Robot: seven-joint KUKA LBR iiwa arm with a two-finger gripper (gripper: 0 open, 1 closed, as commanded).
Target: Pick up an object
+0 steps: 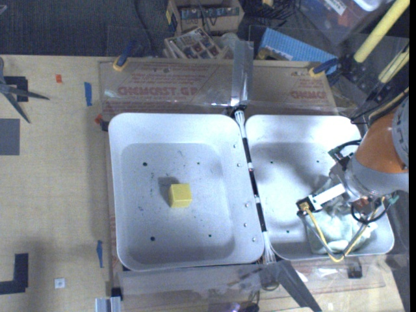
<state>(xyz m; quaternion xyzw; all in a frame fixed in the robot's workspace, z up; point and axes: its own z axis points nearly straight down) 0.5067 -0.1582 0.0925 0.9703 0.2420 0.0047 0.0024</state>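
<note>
Camera view: wooden surface [52, 194] carries two white bins side by side. Left bin [130, 142] holds yellow cube [181, 195] near floor centre, lying free, well apart from arm. Grey arm [380, 168] with orange band reaches into right bin [286, 142], wrist over near-right corner. End effector [338, 229] sits low there, above pale object [338, 244], too blurred to identify; cannot tell whether released or clenched, nor whether touching anything.
</note>
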